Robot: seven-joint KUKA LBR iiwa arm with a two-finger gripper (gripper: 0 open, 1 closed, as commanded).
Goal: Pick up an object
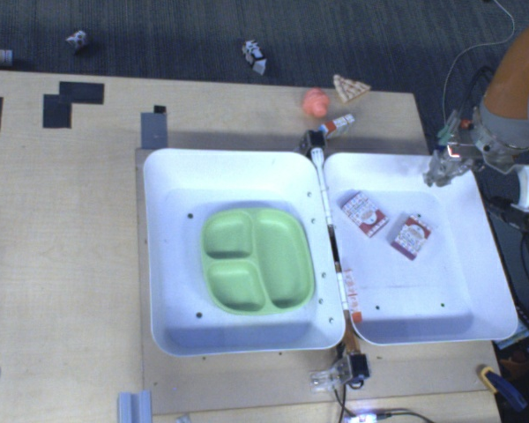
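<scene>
Two small red-and-white packets lie in the right bin (458,320): one (363,213) near its left side, the other (411,235) near the middle. A green three-compartment tray (256,258) rests in the left bin (172,236). My gripper (438,173) hangs over the right bin's far right corner, up and to the right of both packets, with nothing seen between its fingers. The grey arm with its orange band (520,73) comes in from the right.
Beyond the bins on the bench lie an orange ball (316,102), a pizza-slice toy (351,87) and a small tube (339,124). Cables run along the right edge. A clamp (335,377) sits at the front between the bins.
</scene>
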